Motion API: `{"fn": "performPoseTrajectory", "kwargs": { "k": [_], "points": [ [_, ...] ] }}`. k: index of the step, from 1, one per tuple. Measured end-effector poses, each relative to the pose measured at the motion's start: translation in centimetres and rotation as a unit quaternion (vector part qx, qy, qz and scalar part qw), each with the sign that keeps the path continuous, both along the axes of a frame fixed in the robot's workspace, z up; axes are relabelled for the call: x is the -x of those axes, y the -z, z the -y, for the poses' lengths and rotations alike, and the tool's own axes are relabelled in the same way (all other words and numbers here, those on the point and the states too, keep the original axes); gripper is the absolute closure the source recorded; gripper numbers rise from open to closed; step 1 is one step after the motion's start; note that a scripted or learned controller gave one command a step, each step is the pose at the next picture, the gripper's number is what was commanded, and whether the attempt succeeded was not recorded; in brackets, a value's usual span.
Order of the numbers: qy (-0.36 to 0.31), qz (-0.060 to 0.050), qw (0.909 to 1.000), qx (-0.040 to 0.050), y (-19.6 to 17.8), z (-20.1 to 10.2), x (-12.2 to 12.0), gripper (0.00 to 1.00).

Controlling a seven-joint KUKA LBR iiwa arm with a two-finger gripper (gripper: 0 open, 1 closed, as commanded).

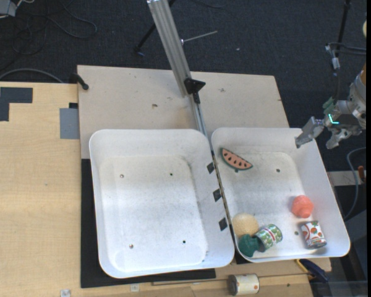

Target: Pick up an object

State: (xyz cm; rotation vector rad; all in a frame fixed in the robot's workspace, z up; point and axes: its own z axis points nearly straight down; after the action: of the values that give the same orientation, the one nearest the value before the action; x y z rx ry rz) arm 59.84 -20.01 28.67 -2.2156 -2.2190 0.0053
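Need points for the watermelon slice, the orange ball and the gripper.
watermelon slice (pixel 236 159): camera view, middle of the red flesh.
orange ball (pixel 302 206): camera view, centre of its top surface.
gripper (pixel 320 133): camera view, midway between its fingertips, at the right bin's far right corner.

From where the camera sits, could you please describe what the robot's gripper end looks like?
At the view's right edge, the gripper has two dark grey fingers, angular and blade-like, on a paler grey metal body. A small cyan-green light glows on that body. A thin dark cable runs up past it. The picture is too coarse to read any markings.
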Motion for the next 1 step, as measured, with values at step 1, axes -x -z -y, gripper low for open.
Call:
{"fn": "performPoseTrajectory", "kwargs": {
  "k": [1],
  "points": [
    [-0.001,0.002,1.0000,0.0007,-0.23,-0.02,-0.07,0.00]
  ]
}}
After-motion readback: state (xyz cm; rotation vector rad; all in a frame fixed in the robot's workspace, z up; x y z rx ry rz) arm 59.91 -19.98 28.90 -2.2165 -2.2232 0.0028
